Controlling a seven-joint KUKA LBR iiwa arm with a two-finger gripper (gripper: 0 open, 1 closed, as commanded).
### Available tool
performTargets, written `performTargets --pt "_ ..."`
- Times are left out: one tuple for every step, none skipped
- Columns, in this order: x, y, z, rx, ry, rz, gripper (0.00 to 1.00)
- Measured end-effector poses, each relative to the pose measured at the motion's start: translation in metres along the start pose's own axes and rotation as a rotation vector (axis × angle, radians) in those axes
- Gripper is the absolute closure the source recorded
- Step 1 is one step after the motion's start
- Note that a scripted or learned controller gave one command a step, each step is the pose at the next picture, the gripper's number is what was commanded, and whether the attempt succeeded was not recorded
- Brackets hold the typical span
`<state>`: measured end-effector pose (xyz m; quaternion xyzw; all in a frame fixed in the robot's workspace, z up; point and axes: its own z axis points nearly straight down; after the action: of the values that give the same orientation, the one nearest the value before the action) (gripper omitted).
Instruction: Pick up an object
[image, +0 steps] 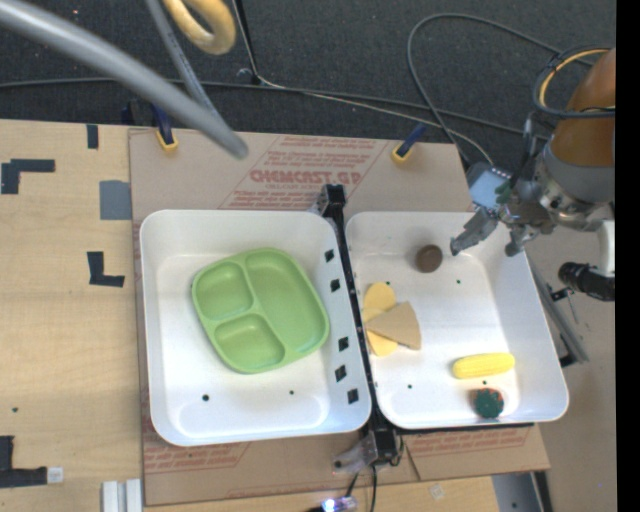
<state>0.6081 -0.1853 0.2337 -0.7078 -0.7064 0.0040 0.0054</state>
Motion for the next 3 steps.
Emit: performTargets --pt "0.0 0.003 -0.007 -0.012 -0.002 -0.003 0.0" --pt "0.011 0.0 0.048 -0.007 -0.002 -0.003 0.0" --pt "0.002 0.004 0.1 -0.007 -0.003 -0.002 0.0"
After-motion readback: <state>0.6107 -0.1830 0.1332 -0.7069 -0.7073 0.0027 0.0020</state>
